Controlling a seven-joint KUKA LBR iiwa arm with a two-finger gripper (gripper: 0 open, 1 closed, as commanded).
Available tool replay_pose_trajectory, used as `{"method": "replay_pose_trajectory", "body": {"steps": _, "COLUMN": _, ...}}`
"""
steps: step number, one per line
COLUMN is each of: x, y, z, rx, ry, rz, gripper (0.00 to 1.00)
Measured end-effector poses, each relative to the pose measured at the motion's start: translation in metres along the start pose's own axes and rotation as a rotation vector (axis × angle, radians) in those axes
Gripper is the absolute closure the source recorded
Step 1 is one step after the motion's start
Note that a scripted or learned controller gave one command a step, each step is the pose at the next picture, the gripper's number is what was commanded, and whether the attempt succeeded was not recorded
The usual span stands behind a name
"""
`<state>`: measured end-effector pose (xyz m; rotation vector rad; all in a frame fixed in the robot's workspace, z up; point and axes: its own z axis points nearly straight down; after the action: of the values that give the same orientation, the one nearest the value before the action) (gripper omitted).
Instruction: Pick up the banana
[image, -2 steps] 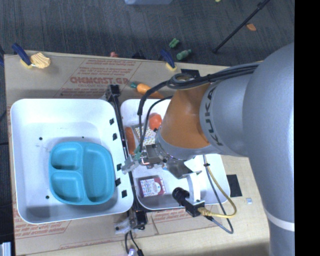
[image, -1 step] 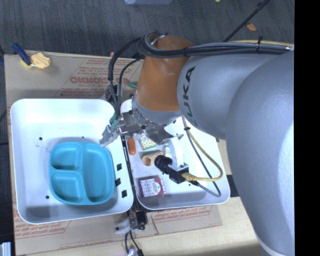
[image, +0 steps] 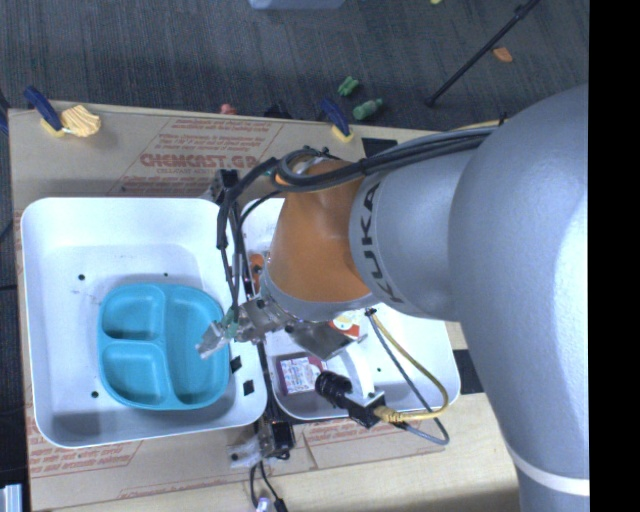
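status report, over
Gripper at right rim of blue divided tray, left bin. Arm covers most of right bin.

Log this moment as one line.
arm: over right bin | gripper: at right edge of blue tray | blue tray: in left bin

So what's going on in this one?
The grey KUKA arm reaches in from the right, and its bulk covers most of the right bin. Its gripper is low over the inner side of the left bin, at the edge of the blue divided tray lying there. Whether it has picked anything up cannot be told from this view.
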<state>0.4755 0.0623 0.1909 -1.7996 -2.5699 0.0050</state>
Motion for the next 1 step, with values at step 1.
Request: {"method": "replay_pose_trajectory", "body": {"steps": 1, "x": 0.0404, "y": 0.0164, "z": 0.0878, "rx": -0.005, "ry": 0.001, "rz": 0.136, "gripper": 0.00}}
